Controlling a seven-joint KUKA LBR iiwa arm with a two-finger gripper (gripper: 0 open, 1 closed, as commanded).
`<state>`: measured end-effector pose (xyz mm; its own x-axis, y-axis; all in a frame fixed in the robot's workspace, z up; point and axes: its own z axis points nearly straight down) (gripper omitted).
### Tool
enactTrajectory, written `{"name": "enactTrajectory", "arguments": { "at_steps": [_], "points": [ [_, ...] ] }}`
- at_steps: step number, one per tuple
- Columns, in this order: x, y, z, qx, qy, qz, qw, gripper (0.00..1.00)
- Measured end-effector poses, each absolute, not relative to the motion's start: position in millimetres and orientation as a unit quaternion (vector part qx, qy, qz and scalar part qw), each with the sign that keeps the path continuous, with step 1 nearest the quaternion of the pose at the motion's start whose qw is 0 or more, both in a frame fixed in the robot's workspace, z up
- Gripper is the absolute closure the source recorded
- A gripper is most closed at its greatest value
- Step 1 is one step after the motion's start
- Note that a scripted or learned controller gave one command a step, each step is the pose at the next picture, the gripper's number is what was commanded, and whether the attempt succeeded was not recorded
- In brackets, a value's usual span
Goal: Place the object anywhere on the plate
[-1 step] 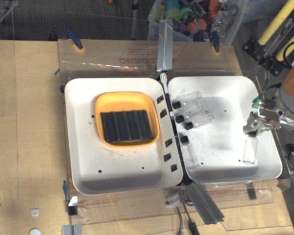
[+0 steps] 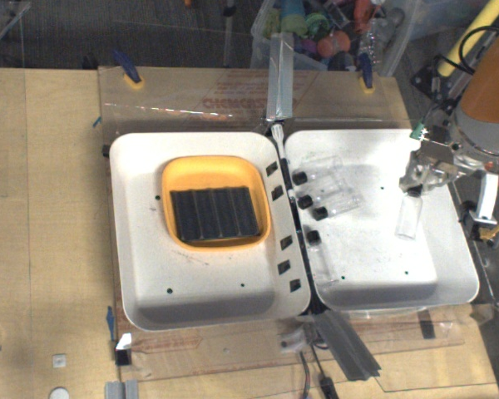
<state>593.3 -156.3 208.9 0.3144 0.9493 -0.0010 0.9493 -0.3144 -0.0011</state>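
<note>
An orange-yellow plate [image 2: 176, 175] with rounded corners rests in the left bin [image 2: 133, 248]. A black ribbed rectangular object [image 2: 214, 214] lies flat on the plate and covers most of its floor. My gripper [image 2: 411, 213] hangs over the right part of the right bin [image 2: 374, 264], far from the plate, with the grey wrist and orange band above it at the right edge. A pale, see-through shape hangs under the gripper; I cannot tell whether it belongs to the gripper or is a held thing.
Clear plastic pieces [image 2: 328, 188] lie in the right bin near the divider. Black clips [image 2: 284, 241] run along the divider between the bins. A tub of coloured toys [image 2: 328, 11] stands behind the bench.
</note>
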Motion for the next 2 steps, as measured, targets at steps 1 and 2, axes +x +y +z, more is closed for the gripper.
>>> {"name": "enactTrajectory", "arguments": {
  "at_steps": [1,2],
  "points": [
    [665.6,-168.2,196.2,-0.825,-0.565,0.0009,0.0,1.0],
    [667.3,-196.3,247.3,-0.807,-0.59,0.0004,0.0,1.0]
  ]
}}
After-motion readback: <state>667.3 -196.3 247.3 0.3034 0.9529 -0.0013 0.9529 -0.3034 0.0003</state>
